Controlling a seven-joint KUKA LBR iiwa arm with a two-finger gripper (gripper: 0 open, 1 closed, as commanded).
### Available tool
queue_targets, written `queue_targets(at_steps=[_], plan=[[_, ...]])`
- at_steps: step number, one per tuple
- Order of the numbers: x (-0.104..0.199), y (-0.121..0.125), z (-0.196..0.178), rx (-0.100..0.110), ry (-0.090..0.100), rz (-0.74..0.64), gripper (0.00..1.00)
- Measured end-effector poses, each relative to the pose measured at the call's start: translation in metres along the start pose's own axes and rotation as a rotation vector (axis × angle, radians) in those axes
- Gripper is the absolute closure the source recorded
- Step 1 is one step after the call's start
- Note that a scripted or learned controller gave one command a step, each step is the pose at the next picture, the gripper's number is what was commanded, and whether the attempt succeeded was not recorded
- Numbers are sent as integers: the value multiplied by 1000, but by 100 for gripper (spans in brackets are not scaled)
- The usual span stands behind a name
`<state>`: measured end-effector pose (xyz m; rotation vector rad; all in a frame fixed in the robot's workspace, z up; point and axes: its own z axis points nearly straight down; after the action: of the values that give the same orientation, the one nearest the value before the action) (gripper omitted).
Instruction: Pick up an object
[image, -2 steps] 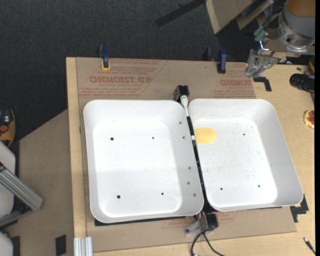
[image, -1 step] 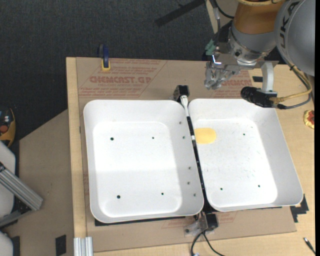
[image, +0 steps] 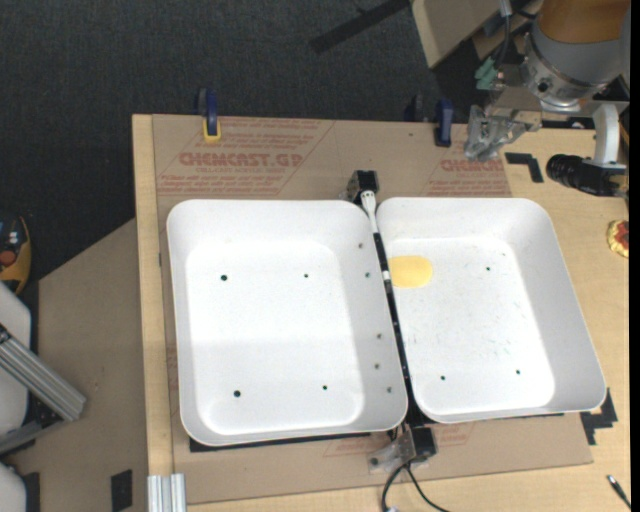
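2 shallow white bins are seen side by side on a brown board laid over the surface (image: 150, 200). The left bin (image: 200, 400) is marked by 4 small dark dots on its floor. In the right bin (image: 560, 300), a flat yellow object (image: 411, 271) is found near the upper left corner of the floor, just beside the wall next to the divide between the 2 bins. Fine dark specks are scattered across the floor of that bin.

The arm (image: 575, 40) is seen at the upper right, with its orange band at the top edge of the view. The pincer (image: 487, 137) is held above the board beyond the far rim of the right bin, well apart from the yellow object. Nothing is seen between its tips; whether it is released or clenched cannot be told at this size.

A blue and yellow clamp (image: 209, 112) is fixed at the far edge of the board.
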<state>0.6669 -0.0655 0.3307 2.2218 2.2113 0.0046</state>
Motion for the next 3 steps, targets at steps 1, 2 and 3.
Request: queue_targets(at_steps=[1, 2, 3], plan=[[70, -2, 65, 14, 5, -10, 100], [92, -6, 36, 1, 4, -8, 100], [-4, 0, 12, 0, -2, 3, 100]])
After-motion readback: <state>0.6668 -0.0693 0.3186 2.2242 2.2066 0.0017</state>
